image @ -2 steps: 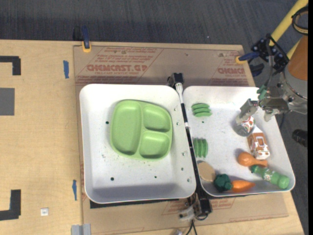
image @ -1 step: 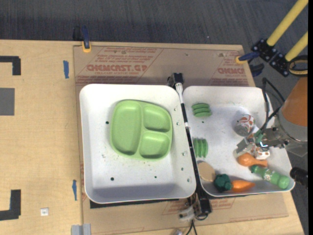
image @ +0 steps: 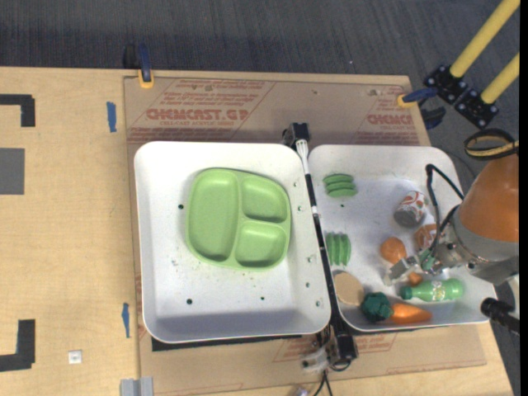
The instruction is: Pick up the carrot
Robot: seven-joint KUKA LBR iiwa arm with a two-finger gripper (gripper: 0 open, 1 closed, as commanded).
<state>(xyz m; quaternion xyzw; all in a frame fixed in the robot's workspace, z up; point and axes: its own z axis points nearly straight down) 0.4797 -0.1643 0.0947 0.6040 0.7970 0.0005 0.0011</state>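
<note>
Desk [image: 66,221] with two white bins, arm at right.
Left bin [image: 157,246]: green divided plate [image: 239,218]. Right bin [image: 371,167]: green ridged pieces [image: 339,186], tan disc [image: 348,287], dark green lump [image: 377,305], carrot [image: 410,313] lying at the front wall just right of the lump, green bottle [image: 433,290] above it. Pincer [image: 427,261] low over the bottle; whether it is apart or together cannot be told.
</note>
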